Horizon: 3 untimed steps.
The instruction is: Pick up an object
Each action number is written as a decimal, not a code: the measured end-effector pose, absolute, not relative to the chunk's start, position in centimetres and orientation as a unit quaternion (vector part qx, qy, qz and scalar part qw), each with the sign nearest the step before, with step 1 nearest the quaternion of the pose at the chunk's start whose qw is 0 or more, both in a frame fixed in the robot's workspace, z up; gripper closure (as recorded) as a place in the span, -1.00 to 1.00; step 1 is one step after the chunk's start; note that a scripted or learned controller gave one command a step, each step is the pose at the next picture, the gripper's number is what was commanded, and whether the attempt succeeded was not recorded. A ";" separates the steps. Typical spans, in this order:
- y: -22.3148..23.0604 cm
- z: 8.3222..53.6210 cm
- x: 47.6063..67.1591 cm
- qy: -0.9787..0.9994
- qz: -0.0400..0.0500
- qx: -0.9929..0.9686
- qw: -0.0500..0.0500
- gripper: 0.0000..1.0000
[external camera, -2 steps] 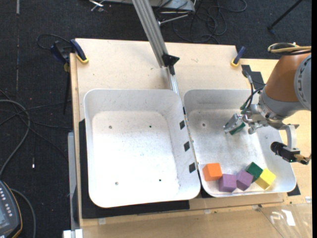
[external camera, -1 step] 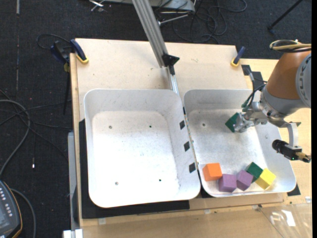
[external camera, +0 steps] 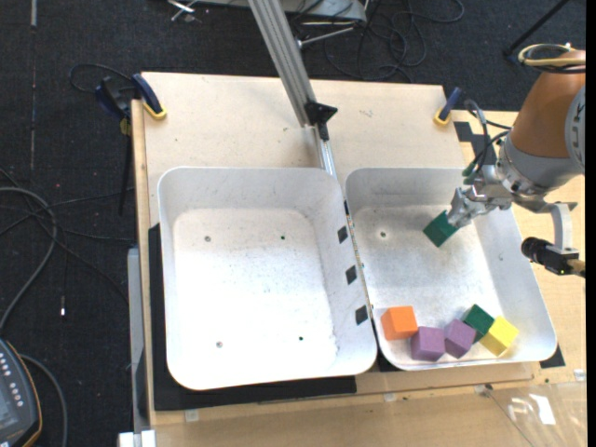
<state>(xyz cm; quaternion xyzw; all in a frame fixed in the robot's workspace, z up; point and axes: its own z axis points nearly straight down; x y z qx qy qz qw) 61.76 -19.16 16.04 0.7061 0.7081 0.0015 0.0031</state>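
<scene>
My gripper (external camera: 455, 216) reaches in from the right over the far part of the right bin (external camera: 410, 180). It is shut on a dark green block (external camera: 439, 229), which sits tilted at its fingertips and looks lifted off the bin floor. Along the bin's near edge lie an orange cube (external camera: 400, 321), two purple cubes (external camera: 428, 343) (external camera: 459, 337), a green cube (external camera: 479, 318) and a yellow cube (external camera: 500, 335), close together in a row.
The left bin (external camera: 166, 203) adjoins the right bin along a shared rim. A slanted metal bar (external camera: 284, 49) rises from the back of the bench. Clamps sit at the bench's far corners.
</scene>
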 end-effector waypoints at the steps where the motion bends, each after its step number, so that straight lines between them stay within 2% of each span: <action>1: -19.2 15.8 61.6 0.708 0.000 0.706 0.001 -1.00; 2: -19.2 16.5 67.0 0.709 0.002 0.706 0.003 -1.00; 3: -21.2 9.2 64.8 0.706 -0.001 0.708 -0.001 -1.00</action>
